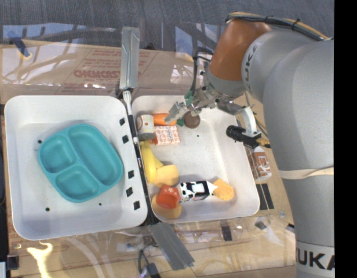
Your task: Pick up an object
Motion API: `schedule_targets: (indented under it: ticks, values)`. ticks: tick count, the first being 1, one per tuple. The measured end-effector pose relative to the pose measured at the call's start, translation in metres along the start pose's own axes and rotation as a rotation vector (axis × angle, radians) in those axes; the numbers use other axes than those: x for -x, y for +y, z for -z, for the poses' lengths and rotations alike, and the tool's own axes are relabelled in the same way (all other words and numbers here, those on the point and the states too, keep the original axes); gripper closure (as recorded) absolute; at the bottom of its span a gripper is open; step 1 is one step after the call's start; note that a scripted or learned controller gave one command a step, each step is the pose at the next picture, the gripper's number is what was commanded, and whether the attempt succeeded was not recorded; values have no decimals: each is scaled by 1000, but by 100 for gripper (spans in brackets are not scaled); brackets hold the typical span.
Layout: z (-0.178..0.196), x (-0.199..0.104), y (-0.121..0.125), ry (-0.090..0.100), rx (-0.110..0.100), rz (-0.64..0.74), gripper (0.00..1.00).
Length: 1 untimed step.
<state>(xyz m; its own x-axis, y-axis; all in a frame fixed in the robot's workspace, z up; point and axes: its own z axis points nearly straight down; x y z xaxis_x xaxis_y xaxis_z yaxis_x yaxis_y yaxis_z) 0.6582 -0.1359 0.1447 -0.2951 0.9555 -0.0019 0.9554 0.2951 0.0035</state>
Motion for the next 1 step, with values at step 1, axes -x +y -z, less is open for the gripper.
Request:
schedule_targets:
  ticks: [1]
  values:
    - [-39, -11, 3, -1, -2, -28, 0]
